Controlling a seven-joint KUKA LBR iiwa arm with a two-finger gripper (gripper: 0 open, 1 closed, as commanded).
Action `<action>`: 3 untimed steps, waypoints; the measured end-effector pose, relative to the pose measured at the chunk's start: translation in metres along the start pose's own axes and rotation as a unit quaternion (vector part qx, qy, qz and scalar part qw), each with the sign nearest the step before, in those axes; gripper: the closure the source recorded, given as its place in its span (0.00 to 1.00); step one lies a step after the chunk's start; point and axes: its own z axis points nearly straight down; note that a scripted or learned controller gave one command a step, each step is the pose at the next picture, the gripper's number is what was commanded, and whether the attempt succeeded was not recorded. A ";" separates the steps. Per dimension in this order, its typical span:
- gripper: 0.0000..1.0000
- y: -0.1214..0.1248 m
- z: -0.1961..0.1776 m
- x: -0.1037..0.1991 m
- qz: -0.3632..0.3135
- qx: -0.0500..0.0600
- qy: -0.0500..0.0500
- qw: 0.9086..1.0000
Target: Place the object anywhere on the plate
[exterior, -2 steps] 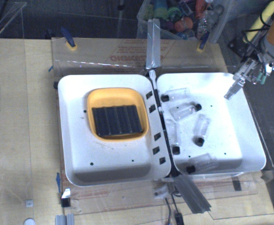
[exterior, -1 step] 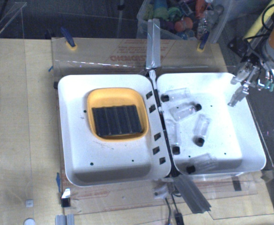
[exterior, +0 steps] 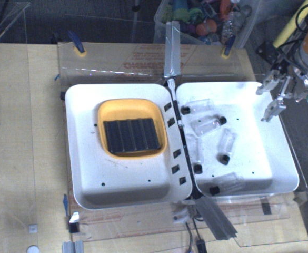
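From the fixed camera above the bench, two shallow white plastic bins sit side by side, their inner rims meeting along a dark clipped seam. In the left bin (exterior: pixel 85 186) a square orange-yellow plate with rounded corners (exterior: pixel 107 109) lies toward the far middle of the floor, and a dark ribbed rectangular insert (exterior: pixel 131 135) rests in its well, so anything set down there would land on that ribbed piece or on the yellow rim around it. The right bin (exterior: pixel 259 165) holds the candidates for the task: several small clear plastic bottles with black caps. One clear bottle (exterior: pixel 207 124) lies on its side near the far inner corner, another (exterior: pixel 226 144) lies near the centre of the floor with its cap pointing to the near edge, and fainter transparent ones sit beside the inner rim and along the near edge, hard to count against the white. All lie flat and apart from the plate, so the transfer is judged not yet begun. The metal two-finger gripper (exterior: pixel 280 95) hangs over the far right corner of the right bin, above the rim, well away from the bottles; its fingers look spread apart with nothing between them.
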 end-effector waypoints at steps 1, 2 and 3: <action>0.00 0.000 -0.016 -0.002 -0.135 0.000 -0.002 0.991; 0.00 0.003 -0.021 -0.016 -0.206 0.000 -0.003 0.979; 0.00 0.003 -0.021 -0.016 -0.348 0.000 -0.003 0.937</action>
